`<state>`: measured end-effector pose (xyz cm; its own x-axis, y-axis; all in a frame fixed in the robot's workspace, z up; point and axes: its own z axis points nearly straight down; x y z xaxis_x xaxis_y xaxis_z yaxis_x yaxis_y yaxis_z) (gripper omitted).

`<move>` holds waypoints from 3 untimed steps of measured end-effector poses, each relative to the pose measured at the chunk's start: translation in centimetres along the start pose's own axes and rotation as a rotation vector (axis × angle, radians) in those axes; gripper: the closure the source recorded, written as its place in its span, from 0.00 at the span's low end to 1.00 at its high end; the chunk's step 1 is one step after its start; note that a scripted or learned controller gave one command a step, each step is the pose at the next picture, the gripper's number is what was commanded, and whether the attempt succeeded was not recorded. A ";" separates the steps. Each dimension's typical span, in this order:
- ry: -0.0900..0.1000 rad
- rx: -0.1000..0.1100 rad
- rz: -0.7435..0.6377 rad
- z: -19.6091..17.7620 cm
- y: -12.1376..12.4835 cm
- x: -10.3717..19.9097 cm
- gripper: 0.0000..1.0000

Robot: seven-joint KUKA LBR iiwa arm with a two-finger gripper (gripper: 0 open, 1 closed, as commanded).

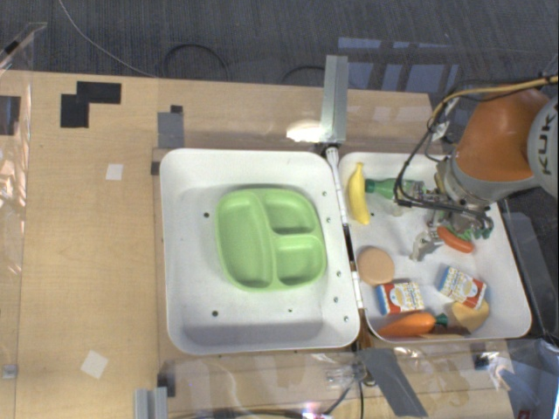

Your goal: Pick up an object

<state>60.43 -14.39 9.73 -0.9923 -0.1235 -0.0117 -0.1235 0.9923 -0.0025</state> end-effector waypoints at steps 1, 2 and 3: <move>0.000 0.001 -0.118 0.9 -5.0 -0.7 0.00; 0.003 -0.002 -0.067 0.9 -3.8 -2.1 0.00; -0.003 0.000 -0.364 0.7 0.9 1.7 0.00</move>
<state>58.65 -13.67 9.01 -0.8831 -0.4689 -0.0128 -0.4689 0.8832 -0.0073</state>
